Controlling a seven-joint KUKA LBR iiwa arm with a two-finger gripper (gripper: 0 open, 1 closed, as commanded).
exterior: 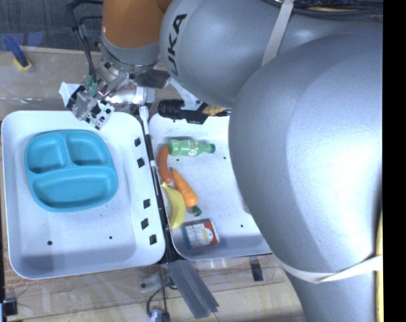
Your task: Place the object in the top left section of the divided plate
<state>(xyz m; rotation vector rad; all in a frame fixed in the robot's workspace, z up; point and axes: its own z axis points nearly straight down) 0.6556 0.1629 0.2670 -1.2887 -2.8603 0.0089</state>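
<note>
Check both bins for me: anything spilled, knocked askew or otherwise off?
Nothing spilled or damaged. The blue divided plate lies flat in the left bin. The green bottle, carrot, banana and a small carton lie loosely in the right bin, along its left side.

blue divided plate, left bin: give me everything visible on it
The divided plate is light blue, looks like smooth plastic, with rounded corners and a raised rim. Ridges split it into three sections: two smaller ones along the far side and one long one along the near side. All three look empty. It lies flat on the floor of the left bin, toward that bin's far end, with nothing touching it. The hand is near its far right corner, over the bin's rim.
</note>
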